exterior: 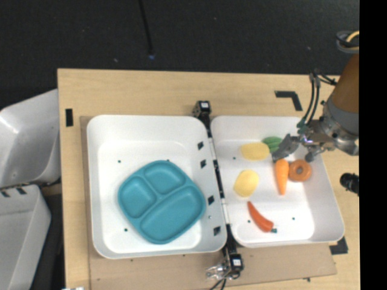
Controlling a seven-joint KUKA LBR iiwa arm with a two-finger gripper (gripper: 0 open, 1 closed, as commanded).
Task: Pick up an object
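So my arm (346, 95) is coming in from the right, orange band sitting just above the wrist, which tips down and to the left. My gripper (297, 149) hangs low with both fingers spread apart, nothing between them.

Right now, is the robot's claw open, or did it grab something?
Gripper: open, holding nothing, fingers spread just above the carrot.

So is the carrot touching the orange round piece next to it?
Touching. In the camera view the carrot lies with its upper right side against the orange round piece, no white bin floor showing between them.
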